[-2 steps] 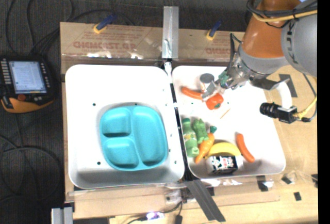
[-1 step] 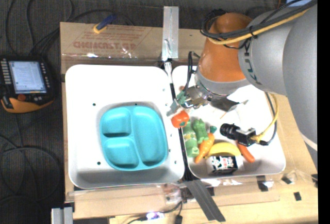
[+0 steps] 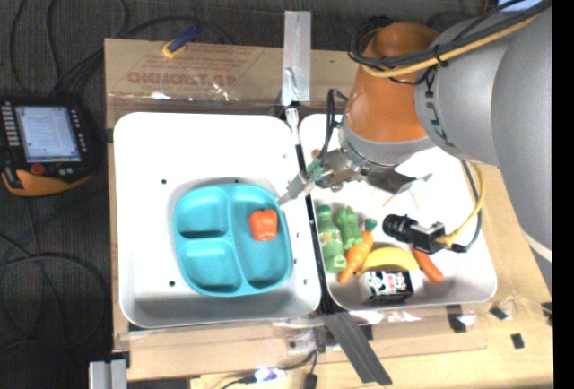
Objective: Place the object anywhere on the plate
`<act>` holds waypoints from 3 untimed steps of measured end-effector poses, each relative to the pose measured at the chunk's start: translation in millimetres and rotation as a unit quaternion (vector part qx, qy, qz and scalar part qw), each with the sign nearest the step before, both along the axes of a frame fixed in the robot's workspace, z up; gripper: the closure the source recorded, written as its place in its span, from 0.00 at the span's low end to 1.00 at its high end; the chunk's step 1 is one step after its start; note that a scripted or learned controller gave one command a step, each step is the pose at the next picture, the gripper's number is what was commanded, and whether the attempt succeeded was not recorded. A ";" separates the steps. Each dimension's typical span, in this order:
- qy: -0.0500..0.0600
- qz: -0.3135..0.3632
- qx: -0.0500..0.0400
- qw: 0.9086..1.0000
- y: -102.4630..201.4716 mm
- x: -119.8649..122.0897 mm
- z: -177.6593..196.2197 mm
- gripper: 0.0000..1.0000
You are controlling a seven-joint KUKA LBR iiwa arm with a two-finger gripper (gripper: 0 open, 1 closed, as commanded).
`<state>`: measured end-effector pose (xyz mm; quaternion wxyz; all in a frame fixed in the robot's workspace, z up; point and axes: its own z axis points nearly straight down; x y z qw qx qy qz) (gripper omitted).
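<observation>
on the blue plate (image 3: 211, 253), an orange object (image 3: 263, 224); above the bins' divide, gripper (image 3: 309, 181), grip perhaps indiscernible.

The plate (image 3: 229, 239) lies in the left bin (image 3: 143, 199), an object (image 3: 263, 224) in its right compartment.

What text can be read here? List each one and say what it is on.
Red print on the cardboard sheet behind the left bin: blurred, not legible.
Letters on the grey arm, near the orange band: partly seen, unreadable.
Screen of the handheld pendant: too small.
Black-and-white carton in the right bin: no legible words.
</observation>
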<state>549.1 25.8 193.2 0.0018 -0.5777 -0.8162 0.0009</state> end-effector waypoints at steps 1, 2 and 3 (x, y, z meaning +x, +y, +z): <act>0.001 -0.123 -0.001 0.992 31.5 -23.5 0.5 0.00; 0.000 -0.097 -0.002 0.995 44.7 11.9 -10.8 0.00; 0.000 -0.097 -0.002 0.995 44.7 11.9 -10.7 0.00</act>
